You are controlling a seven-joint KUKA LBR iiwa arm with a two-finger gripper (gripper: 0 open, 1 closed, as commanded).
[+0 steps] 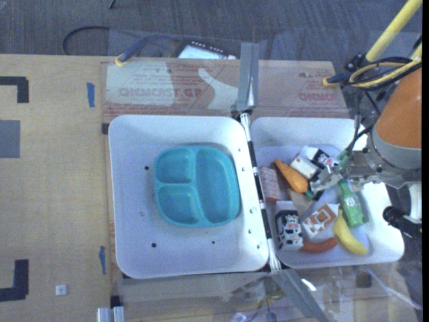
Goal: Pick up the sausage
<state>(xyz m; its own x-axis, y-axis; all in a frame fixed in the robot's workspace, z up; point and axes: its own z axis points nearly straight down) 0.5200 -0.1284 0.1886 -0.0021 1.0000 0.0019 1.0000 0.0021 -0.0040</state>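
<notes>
**A:** Where's your sausage (318, 245)?

**B:** Right bin (268, 129), near edge. It's the red, slightly curved piece lying flat, just past the banana (350, 236) on its left and below the orange-and-white carton (321, 221). The cow-print box (289, 228) sits just to its left.

**A:** And your gripper (326, 178)?

**B:** Hanging over the middle of the same bin, above the carrot (291, 176) and the green bottle (350, 203). You've got the arm (399, 123) coming in from the right, orange band over the bin's far right corner.

**A:** Can you read the fingers?

**B:** I can't tell whether they're spread or pressed together; the tip is a dark tangle against the clutter. I see nothing pinched in them.

**A:** So which way do you go?

**B:** The sausage lies toward the camera from the gripper, only a little left, with the carton between them. Its long axis runs roughly left to right, along the bin's near wall. I'd judge you want the fingers closing across that axis, so one on the wall side and one on the carton side.

**A:** Risk?

**B:** It's crowded. The banana tip and carton are touching or nearly touching it, so you may catch a neighbour instead. The blue plate (197, 185) in the left bin (127, 200) is well apart and no concern.
</notes>
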